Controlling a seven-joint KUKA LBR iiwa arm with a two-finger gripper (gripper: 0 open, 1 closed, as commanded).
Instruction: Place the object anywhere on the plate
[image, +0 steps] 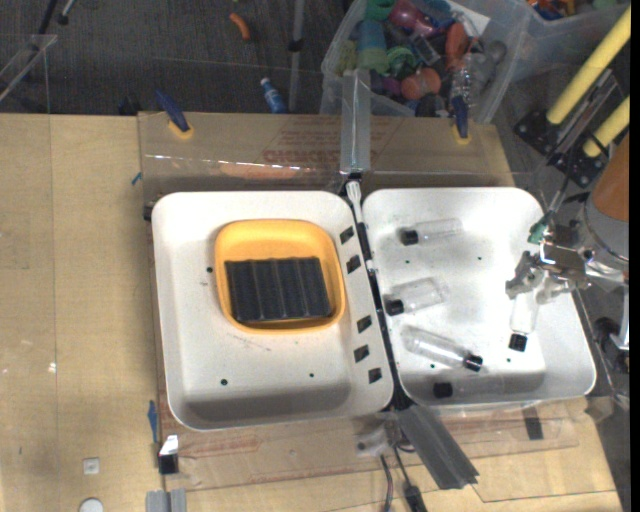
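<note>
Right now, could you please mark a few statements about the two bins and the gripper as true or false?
1. The yellow plate sits in the left bin. True.
2. A dark ribbed object lies on the plate. True.
3. The clear tubes are in the left bin. False: they lie in the right bin.
4. The gripper is above the plate. False: it is over the right bin's right side.
5. The tubes have dark caps. True.

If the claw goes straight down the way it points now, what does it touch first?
Probably the clear vial with a black cap, directly under the claw in the right bin; depth is unclear.
</note>
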